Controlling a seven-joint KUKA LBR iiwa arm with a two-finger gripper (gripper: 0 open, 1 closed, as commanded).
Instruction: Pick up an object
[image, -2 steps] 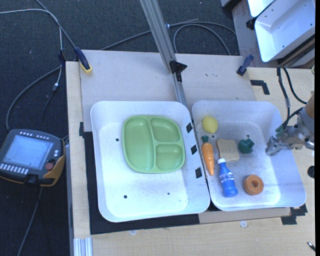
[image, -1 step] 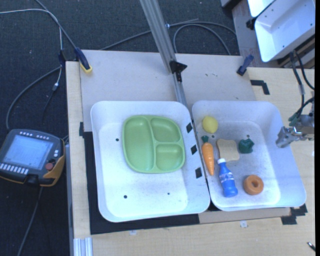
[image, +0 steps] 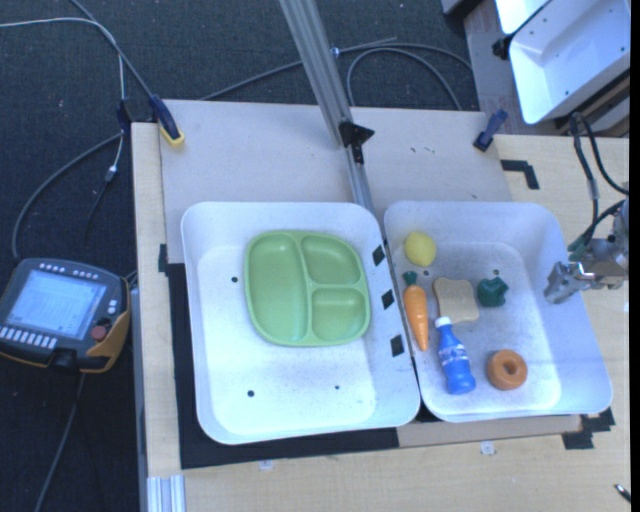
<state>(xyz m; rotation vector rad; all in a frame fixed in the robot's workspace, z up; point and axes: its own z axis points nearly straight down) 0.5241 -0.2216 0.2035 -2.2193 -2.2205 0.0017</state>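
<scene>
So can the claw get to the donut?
Probably yes. The claw hangs at the right bin's right edge, and the donut lies apart from the blue bottle, with nothing over it.

One camera looks down at a slant from above the pale wooden bench (image: 250, 150), far enough off to take in both shallow white plastic bins (image: 300, 415) whole, plus dark carpet beyond the bench's far and left edges. The bins sit slightly below the frame's centre. A slanted grey metal pole (image: 320, 60) rises from behind the bins toward the camera.
</scene>
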